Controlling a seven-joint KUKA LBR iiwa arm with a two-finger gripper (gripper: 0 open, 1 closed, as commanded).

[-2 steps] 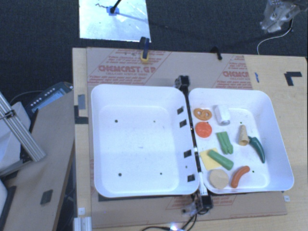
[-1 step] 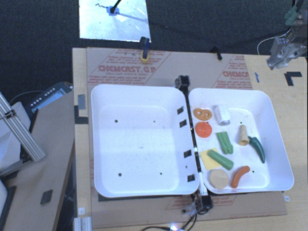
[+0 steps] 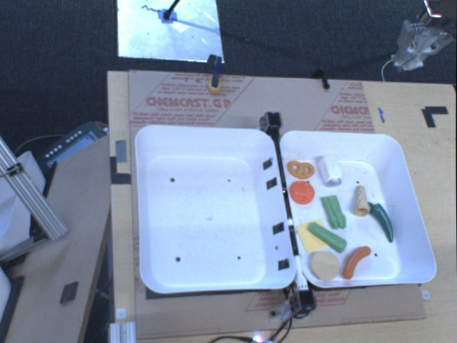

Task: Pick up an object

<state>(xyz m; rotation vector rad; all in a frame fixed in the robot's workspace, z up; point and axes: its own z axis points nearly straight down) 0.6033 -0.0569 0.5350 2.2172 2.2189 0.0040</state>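
The right bin point(image 3: 410, 191) holds several toy foods: a pretzel point(image 3: 300, 168), a white cylinder point(image 3: 329, 170), a red disc point(image 3: 302, 192), a green ridged piece point(image 3: 333, 211), a tan cone point(image 3: 361, 201), a dark green pepper point(image 3: 382, 221), a yellow wedge point(image 3: 308, 234), a green pickle point(image 3: 328, 237), a tan round point(image 3: 324, 265) and an orange sausage point(image 3: 356, 261). My gripper point(image 3: 418, 48) hangs at the top right corner, beyond the bench's far edge and well away from the bins, with nothing seen in it.
The left bin point(image 3: 143, 191) sits beside the right one, with black clips along the shared divider point(image 3: 282, 191). A shiny metal sheet point(image 3: 171, 20) lies on the dark floor beyond the bench. A grey device point(image 3: 71, 143) stands at the left.
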